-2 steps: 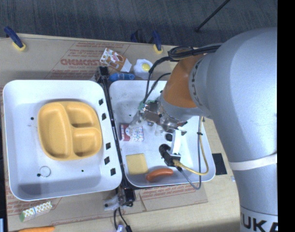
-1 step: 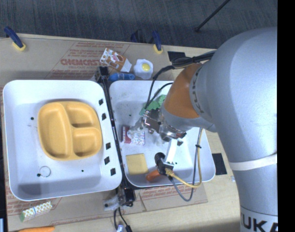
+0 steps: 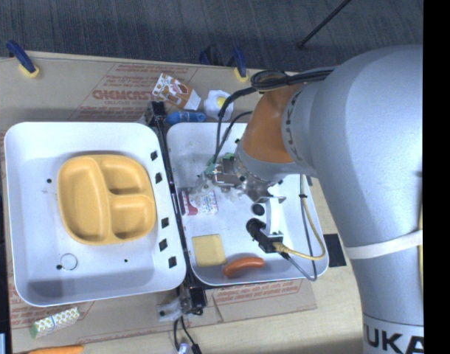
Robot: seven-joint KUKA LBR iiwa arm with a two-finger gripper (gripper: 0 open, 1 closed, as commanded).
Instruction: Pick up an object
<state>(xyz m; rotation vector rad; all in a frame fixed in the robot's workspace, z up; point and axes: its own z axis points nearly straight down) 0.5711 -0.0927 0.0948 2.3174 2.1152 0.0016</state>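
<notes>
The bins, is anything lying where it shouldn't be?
Yes. Several small packets lie on the cardboard behind the two bins, and a wrapped candy sits outside the left bin at the front. Inside the bins nothing looks spilled.

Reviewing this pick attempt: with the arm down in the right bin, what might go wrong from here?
1. The gripper sits low among clutter, near a small packet; it may grasp nothing or only nudge items.
2. The yellow block and orange sausage-shaped item lie close to the right bin's front wall, leaving little room for the fingers.
3. The loose cable trailing by the wrist might snag on the bin.
</notes>
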